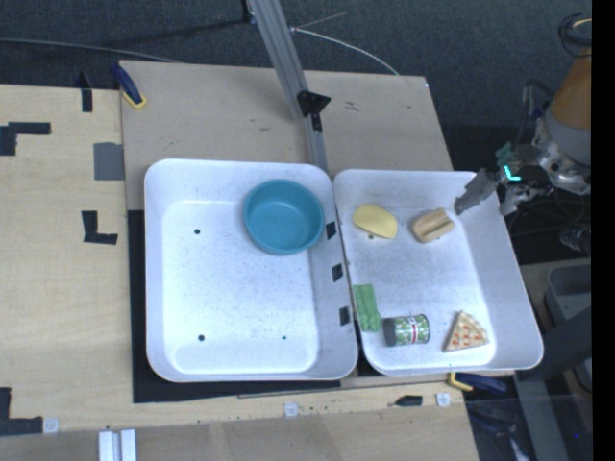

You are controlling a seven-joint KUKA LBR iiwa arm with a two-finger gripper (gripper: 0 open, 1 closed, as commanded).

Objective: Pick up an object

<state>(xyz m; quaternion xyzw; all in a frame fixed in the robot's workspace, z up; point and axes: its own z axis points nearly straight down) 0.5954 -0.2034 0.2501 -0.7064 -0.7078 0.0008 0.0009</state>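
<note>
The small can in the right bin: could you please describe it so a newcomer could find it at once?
Look in the right-hand shallow white bin, along its near edge. The small green-and-red-labelled can lies on its side between a green rectangular block and an orange pizza-slice wedge; it is the only cylinder there.

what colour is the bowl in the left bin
Blue, a teal-leaning shade; the bowl shows plainly in the camera view.

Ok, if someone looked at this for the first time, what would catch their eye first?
Probably the blue bowl, alone at the back of the left bin. Next, the right bin: a yellow piece and a tan piece at the back, a green strip, a can and a pizza slice in front. The gripper sits over that bin's back right corner.
</note>
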